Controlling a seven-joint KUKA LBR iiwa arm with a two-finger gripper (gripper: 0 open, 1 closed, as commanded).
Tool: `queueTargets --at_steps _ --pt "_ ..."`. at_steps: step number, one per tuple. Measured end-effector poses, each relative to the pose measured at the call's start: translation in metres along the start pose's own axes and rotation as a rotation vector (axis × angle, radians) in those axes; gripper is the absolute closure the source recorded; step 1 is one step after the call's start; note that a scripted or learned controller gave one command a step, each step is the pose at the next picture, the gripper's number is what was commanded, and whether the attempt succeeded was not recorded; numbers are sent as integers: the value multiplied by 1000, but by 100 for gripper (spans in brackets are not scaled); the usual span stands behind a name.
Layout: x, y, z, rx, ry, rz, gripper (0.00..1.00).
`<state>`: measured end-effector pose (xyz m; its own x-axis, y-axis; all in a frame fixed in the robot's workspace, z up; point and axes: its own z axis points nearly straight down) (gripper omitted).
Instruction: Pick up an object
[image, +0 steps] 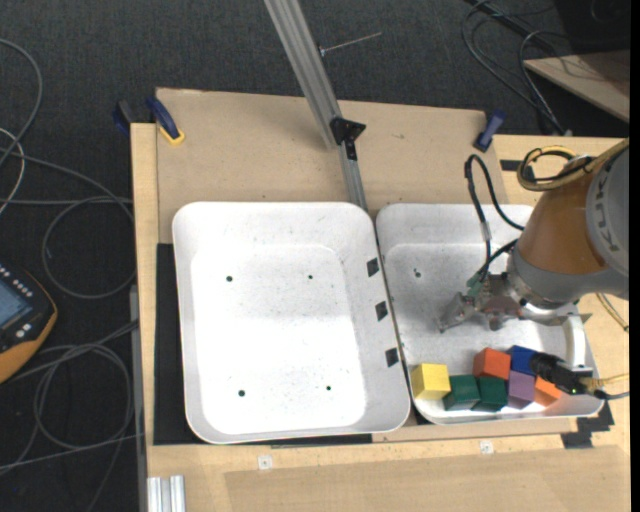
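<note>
Several coloured blocks lie along the near wall of the right bin (430, 250): a yellow block (432, 379), a green one (462, 392) with a second green one (490, 393) beside it, an orange one (492, 363), a blue one (523, 358) and a purple one (522, 385). Another orange block (548, 390) sits at the right end of the row. My gripper (470, 322) hangs low over the middle of the right bin, just behind the blocks. It is open, its fingers spread, with nothing between them.
The left bin (200, 240) lies beside the right one, their rims touching. A slanted metal pole (320, 90) rises from behind the bins. Black cables (480, 200) run along the arm. Blue clamps (165, 118) hold the bench board's back corners.
</note>
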<state>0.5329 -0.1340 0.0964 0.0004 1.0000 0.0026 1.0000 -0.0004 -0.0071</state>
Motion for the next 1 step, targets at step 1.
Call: queueTargets --at_steps 1 --pt "0 2 -14 -8 -1 -1 100"
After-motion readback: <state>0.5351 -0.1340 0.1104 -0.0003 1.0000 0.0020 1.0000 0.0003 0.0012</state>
